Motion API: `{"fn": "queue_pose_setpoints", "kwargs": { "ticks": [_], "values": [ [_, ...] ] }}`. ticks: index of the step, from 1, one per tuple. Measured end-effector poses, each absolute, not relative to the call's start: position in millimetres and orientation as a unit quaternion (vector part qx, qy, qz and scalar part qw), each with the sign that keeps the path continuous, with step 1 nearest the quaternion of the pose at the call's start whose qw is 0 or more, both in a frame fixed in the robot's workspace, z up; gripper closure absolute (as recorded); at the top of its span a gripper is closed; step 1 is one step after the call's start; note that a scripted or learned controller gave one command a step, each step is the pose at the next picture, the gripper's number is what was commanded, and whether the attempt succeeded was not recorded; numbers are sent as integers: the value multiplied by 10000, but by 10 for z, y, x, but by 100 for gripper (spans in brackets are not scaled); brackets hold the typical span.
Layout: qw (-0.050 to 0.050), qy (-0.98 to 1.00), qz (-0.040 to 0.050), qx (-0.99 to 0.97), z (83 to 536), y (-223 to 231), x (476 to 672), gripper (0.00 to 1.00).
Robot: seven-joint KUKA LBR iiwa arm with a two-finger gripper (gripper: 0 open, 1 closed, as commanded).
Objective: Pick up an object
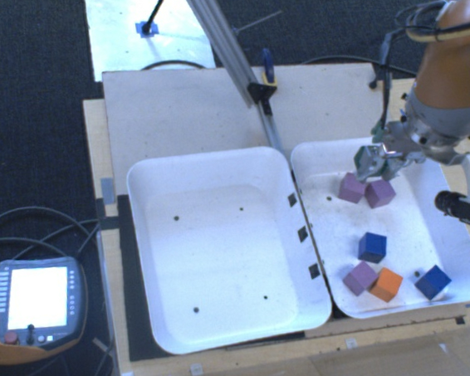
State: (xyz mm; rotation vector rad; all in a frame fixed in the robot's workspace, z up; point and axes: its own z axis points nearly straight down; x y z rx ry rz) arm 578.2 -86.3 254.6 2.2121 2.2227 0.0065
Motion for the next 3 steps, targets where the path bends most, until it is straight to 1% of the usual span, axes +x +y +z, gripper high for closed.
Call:
{"fn": "queue_pose_setpoints", "kwargs": {
  "ticks": [1,2,3],
  "values": [
    [4,7105,11,7037,2442,-442,6000,100],
    [9,7108,16,7034,2349,23,6231,100],
    [3,7114,19,7028,2295,647,6369,100]
  ]
}}
